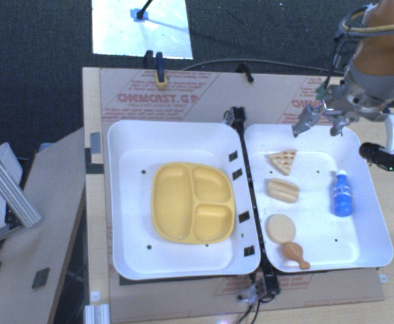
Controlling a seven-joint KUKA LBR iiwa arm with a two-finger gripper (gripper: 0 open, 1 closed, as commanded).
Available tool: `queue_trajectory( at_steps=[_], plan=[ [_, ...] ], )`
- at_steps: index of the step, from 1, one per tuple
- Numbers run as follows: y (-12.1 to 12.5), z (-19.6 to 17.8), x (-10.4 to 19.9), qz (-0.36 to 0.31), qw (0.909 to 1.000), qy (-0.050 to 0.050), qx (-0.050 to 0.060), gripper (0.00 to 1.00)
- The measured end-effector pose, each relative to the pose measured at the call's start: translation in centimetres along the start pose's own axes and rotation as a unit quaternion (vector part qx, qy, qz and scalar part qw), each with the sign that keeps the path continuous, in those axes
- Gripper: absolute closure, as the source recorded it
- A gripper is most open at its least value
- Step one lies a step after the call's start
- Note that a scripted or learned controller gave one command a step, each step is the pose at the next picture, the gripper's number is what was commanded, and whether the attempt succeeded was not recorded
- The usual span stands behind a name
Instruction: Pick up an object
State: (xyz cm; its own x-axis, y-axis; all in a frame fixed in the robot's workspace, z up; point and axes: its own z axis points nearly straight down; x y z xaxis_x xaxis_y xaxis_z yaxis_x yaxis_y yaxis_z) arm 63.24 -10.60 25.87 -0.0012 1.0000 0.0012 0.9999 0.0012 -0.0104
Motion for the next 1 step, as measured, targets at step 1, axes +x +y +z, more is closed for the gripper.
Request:
queue_trajectory(
  at_steps=[1],
  plan=[
    [0.19, -0.74, 0.03, -0.001, 1.0, -0.001, -0.006, 0.0]
  ],
)
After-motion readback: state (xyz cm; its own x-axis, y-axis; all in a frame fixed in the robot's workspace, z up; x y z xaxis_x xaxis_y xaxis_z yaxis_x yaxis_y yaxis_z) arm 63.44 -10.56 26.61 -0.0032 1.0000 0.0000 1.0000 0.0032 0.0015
